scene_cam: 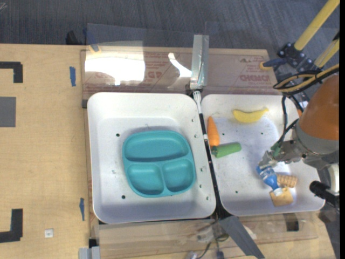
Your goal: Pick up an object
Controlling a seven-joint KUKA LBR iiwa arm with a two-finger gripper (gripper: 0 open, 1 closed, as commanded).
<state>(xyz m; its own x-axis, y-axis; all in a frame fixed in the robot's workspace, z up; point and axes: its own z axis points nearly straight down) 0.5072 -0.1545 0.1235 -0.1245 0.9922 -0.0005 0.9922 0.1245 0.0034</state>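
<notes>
Two bins | gripper [268, 162] low in right bin [237, 198], right over blue thing [269, 177], probably lining up a grab | grip state: can't tell

Single fixed camera above bench [43, 144], slanting down on both bins [102, 112].

A wooden bench with two white bins and a blue-green tray.

The left bin [97, 144] and the right bin [248, 190] sit side by side, touching, on the light wooden bench [43, 161]. A blue-green tray [158, 162] lies flat in the middle of the left bin; it has one long part and two small parts. Brown cardboard [232, 69] lies behind the bins, with a shiny clear sheet [116, 63] on its left half. A bit of blue tape [72, 75] sticks to the bench nearby. Grey floor [161, 4] is at the back.
</notes>
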